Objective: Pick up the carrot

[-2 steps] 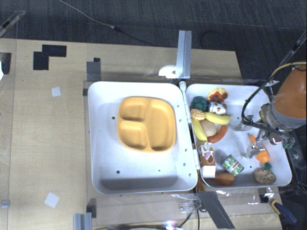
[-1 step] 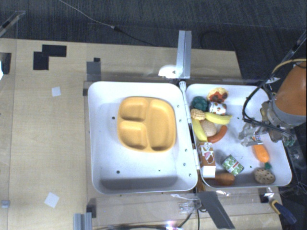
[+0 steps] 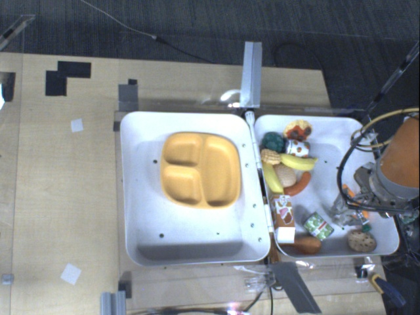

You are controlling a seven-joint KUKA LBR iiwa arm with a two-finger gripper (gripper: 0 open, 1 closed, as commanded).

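At the near edge of the right bin [image 3: 392,245] lie a brown cookie [image 3: 361,241], a reddish sausage-like piece [image 3: 306,245] and a small white block [image 3: 285,234], with a green packet [image 3: 318,226] just behind them. A small carton with a printed picture [image 3: 283,209] lies by the bin's left wall. Farther in, the toys crowd together: an orange, tapering piece that looks like the carrot [image 3: 298,185] lies partly under a tan round item [image 3: 286,174], touching a yellow banana [image 3: 272,179], so only its lower end shows. Behind these sit a second banana [image 3: 298,162], a corn cob [image 3: 270,155], a dark green vegetable [image 3: 272,141] and, at the far wall, a small red-and-yellow cluster too small to name.

The end effector [image 3: 354,209] hangs over the right side of this bin, well apart from the carrot; cables and the arm's orange band [image 3: 401,153] mask it, and I cannot tell how it stands.

The left bin [image 3: 141,176] holds a yellow divided plate [image 3: 200,169], upright. The wooden bench [image 3: 59,176] carries both bins.
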